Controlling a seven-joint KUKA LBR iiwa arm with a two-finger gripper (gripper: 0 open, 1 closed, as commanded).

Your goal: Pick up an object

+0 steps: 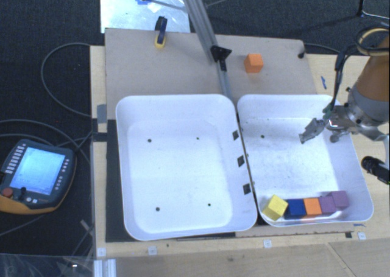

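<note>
Counter [274,56]: bare brown board carrying two shallow white bins side by side, with an orange cube [254,63] lying loose on it behind the bins.
Left bin [131,117]: nothing to pick inside it.
Right bin [268,108]: all the pickable blocks sit crowded in a row against its near wall.
Arm [373,84]: reaches in over the right bin's far right side, orange band showing above the wrist.
Gripper [312,131]: hangs over the bin's middle right with nothing between its fingers; whether they are parted or closed I cannot tell.
Blocks: a yellow block [275,207], a blue block [296,208], an orange block [312,206] and a purple block [336,200], touching one another in a line.
Target relative to gripper: the row lies well apart from the gripper, toward the near edge.
Risk: the blocks are pressed together and against the wall, so fingers may find no gap, strike the rim, or nudge a neighbour and close on nothing.
</note>
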